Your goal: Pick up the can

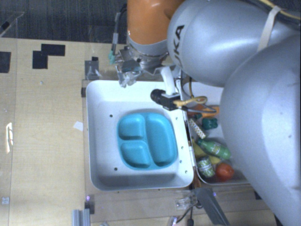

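Item: can, lying in the right bin among a green bottle and a red ball, just right of the blue tray. Gripper hangs past the tray's far side, well apart from the can; jaw state cannot be told. Step judged: approach not begun; next move calls for crossing to the right bin and descending over the can.
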You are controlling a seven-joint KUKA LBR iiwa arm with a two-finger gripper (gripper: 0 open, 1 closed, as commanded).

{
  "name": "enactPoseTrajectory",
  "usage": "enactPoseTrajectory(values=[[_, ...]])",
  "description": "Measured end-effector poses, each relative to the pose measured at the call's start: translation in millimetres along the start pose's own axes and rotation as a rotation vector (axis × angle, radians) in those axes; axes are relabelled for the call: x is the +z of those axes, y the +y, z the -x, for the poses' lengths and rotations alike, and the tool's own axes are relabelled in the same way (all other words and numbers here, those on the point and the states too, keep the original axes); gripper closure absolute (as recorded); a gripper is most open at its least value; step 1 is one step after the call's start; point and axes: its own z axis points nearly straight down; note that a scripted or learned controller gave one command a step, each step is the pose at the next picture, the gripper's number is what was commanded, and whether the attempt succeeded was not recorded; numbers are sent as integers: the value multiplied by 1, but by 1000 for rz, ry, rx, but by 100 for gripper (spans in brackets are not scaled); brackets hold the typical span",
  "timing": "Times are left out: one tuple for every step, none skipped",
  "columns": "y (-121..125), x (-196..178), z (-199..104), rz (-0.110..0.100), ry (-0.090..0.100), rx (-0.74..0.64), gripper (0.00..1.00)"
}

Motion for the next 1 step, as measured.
enactPoseTrajectory(values=[[31, 30, 15, 2, -1, -8, 100]])
